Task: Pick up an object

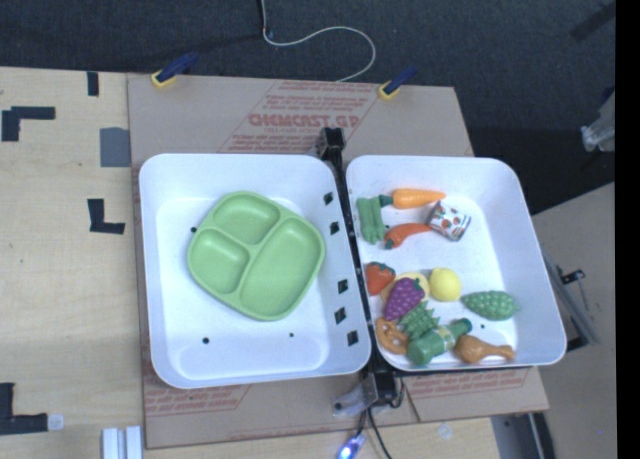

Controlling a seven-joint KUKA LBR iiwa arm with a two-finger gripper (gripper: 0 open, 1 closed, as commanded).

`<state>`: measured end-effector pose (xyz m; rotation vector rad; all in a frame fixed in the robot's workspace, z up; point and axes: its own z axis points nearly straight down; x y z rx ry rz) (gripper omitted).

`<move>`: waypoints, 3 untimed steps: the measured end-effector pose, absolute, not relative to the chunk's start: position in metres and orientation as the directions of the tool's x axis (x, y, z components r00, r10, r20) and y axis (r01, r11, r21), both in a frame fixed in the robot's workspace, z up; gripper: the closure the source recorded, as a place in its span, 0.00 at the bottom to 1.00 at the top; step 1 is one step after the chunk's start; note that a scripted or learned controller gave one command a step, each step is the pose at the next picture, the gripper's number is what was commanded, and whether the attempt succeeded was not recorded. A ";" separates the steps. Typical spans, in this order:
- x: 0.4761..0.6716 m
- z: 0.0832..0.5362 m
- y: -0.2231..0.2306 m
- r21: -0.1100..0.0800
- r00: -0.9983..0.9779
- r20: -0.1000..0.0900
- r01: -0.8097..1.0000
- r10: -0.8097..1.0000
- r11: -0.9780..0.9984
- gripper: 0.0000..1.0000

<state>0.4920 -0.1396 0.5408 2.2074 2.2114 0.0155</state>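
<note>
Near edge of right bin (520,247): a brown toy drumstick (485,350), a dark green vegetable (432,343) and an orange pretzel (389,337) lie close together.
Middle of right bin: purple grapes (403,297) touch a yellow lemon (445,285); a bumpy green fruit (488,303) lies to their right, a red tomato (378,277) to their left.
Far part of right bin: an orange pepper (410,234), green beans (370,219), a small can (449,219) and a carrot (417,197).
Left bin (165,277): one green divided plate (257,254).
Gripper: I cannot tell its state.
Behind the bins: cardboard (300,117), then a white cable (320,37).
</note>
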 end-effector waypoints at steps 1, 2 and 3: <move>0.493 0.541 -0.139 0.001 -0.002 -0.002 1.000 1.000 0.002 1.00; 0.482 0.421 -0.167 -0.013 0.004 0.002 1.000 1.000 -0.004 1.00; 0.484 0.390 -0.172 -0.004 0.001 0.000 1.000 1.000 -0.001 1.00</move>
